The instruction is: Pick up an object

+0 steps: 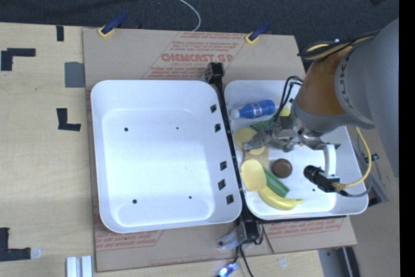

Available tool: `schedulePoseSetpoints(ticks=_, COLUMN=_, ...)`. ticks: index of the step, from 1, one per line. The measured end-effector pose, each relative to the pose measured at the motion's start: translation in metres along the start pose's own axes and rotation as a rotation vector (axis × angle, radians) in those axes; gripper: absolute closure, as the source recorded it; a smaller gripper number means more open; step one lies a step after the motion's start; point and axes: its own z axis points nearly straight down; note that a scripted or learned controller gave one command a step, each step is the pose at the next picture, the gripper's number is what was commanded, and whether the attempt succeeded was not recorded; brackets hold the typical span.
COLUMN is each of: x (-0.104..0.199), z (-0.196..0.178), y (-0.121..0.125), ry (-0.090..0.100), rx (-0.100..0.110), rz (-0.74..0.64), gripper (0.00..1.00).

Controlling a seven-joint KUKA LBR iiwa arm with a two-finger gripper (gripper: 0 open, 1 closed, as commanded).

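bright even light, glare on left bin, slightly soft.

bins: two shallow white plastic bins, left one and right one, side by side
bottles: one, a clear plastic bottle with a blue label
bananas: just one yellow toy banana
green things: one dark green flat strip next to the banana
round brown things: one little brown disc
pale yellow lumps: two, one rounded pale yellow piece and another higher up
clips: two blue-and-yellow clamps on the cardboard's far edge, one left, one right
cardboard sheets: one brown sheet
robot arms: one grey arm with orange band
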Motion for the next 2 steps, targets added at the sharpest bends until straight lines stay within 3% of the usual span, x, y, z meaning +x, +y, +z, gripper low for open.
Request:
schedulePoseSetpoints(ticks=1, x=0.0199, z=-0.0026, y=0.0354, ry=-0.004, rx=-0.004, rz=-0.004, gripper=0.0)
schedulePoseSetpoints(ticks=2, x=0.0193, z=-0.0115, y=0.0342, ry=-0.003, rx=-0.002, rz=-0.003, gripper=1.0)
